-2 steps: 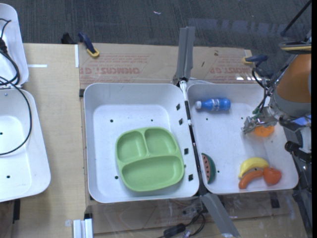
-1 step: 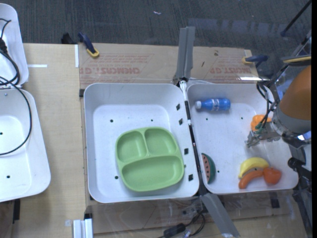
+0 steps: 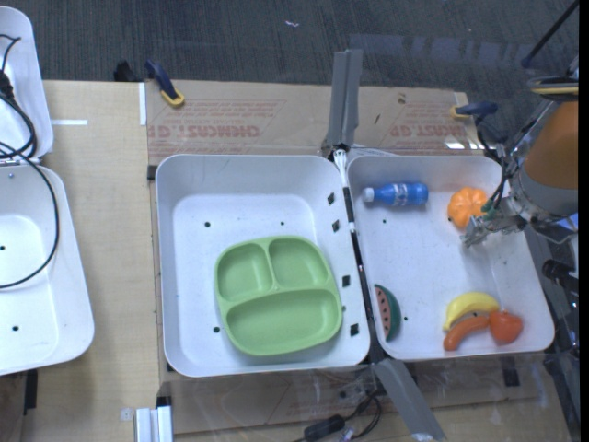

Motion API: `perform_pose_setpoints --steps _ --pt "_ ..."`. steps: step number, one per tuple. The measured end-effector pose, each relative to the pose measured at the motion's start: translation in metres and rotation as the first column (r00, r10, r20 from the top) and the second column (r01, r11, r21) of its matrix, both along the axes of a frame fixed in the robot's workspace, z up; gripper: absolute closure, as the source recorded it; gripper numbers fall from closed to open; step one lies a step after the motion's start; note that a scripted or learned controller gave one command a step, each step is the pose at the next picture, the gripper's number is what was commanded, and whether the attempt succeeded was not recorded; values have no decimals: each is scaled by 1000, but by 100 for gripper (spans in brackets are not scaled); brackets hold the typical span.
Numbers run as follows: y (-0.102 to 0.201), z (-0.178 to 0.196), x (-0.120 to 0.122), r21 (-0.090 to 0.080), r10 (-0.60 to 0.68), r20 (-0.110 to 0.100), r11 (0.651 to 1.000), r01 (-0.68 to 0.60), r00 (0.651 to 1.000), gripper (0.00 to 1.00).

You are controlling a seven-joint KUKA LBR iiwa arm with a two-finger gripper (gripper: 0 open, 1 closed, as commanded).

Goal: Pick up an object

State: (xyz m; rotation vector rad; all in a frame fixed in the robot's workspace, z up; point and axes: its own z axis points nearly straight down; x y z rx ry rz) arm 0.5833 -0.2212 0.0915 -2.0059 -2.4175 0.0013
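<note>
Camera view: gripper (image 3: 480, 228) lowered inside right bin (image 3: 419, 288), touching or just beside the orange fruit (image 3: 465, 205), presumably the pick target given that approach. Finger state cannot be told; resolution poor. Blue bottle (image 3: 396, 193) lying flat left of the orange fruit. Banana (image 3: 469, 307), carrot (image 3: 465, 331), tomato (image 3: 506, 326) clustered below it. Watermelon slice (image 3: 386, 311) propped against the bin's left wall.
</note>
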Motion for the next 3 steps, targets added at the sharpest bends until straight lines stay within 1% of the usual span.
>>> perform_pose_setpoints --steps 1,2,3 --pt "-1 1 60 -1 18 2 1000 -18 1000 0" --pt "16 0 73 -1 233 -6 972 -233 972 0" --pt "31 -1 73 -1 220 -7 976 -220 976 0"
